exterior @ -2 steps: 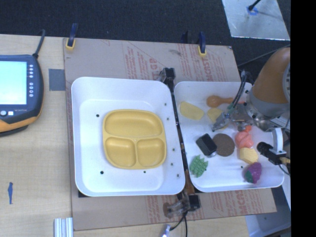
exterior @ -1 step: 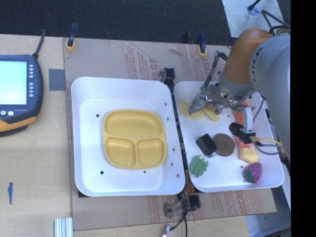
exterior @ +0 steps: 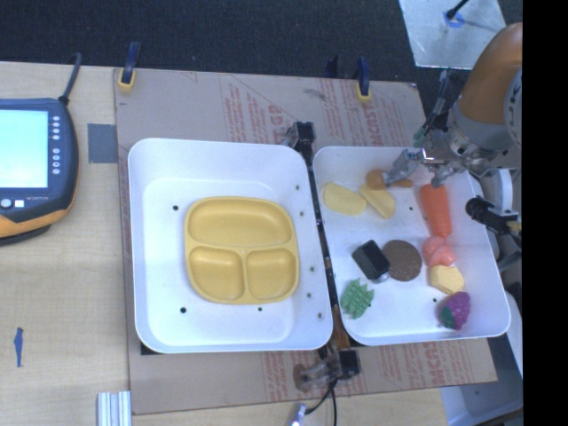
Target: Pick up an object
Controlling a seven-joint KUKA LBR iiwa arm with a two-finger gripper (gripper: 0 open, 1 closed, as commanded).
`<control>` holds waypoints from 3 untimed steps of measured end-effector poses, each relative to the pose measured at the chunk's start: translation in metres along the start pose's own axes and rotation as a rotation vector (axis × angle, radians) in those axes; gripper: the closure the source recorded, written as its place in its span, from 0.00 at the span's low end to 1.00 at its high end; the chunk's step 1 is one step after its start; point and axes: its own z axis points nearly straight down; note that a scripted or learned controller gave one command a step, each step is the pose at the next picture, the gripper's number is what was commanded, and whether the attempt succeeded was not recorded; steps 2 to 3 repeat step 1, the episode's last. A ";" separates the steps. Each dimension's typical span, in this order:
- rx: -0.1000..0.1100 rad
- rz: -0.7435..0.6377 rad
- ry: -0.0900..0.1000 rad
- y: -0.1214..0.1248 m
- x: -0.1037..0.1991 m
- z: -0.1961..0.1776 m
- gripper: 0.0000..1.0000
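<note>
The gripper [exterior: 417, 169] hangs at the upper right of the frame, fingers seemingly spread. The carrot [exterior: 435, 209] lies just below it, a brown piece [exterior: 376, 180] just left.

**Even overhead light, soft focus, bright whites**

The scene is brightly and evenly lit from above. The two white bins [exterior: 142, 238] come close to overexposure, their rims losing detail against the floors. Shadows are faint and short: a soft grey edge lies under the yellow tray [exterior: 241, 248] and beside the small items in the right bin. The dark floor along the top swallows detail. The picture is slightly soft overall, with mild noise. The arm [exterior: 493, 82] at the right edge looks blurred.
</note>
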 end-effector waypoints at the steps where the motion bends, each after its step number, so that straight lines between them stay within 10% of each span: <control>1: 0.003 -0.003 0.001 0.002 0.070 0.044 0.00; 3: 0.003 -0.003 0.001 0.002 0.070 0.044 0.00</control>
